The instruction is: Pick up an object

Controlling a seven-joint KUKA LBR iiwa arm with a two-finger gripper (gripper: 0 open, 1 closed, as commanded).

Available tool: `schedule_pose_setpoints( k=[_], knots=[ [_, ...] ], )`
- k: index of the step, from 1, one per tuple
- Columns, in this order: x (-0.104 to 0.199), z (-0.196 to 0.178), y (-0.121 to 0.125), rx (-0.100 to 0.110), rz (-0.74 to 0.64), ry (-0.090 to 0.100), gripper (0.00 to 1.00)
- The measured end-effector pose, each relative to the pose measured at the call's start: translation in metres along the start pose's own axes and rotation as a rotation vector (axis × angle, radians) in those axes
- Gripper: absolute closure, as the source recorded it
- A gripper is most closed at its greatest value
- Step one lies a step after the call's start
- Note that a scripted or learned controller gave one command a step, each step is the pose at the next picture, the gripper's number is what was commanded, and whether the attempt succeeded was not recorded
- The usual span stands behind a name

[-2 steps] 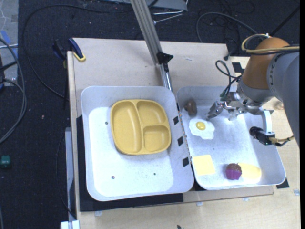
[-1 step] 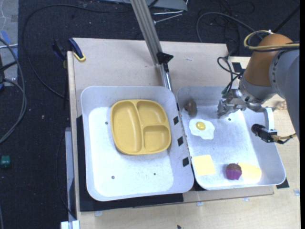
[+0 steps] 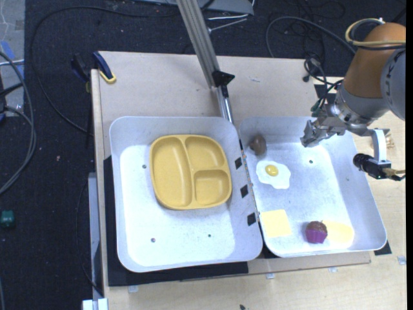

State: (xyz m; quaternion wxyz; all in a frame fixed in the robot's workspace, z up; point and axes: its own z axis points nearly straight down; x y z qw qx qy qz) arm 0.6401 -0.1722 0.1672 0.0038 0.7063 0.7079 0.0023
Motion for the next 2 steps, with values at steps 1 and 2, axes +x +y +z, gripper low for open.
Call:
schedule_pose_setpoints(
  k=[1, 2],
  knots=[
    [0.003, -0.064, 0.0, -0.001, -0.001, 0.0, 1.0],
    [0.003, -0.098, 0.002, 0.002, 0.0, 0.0, 1.0]
  ],
)
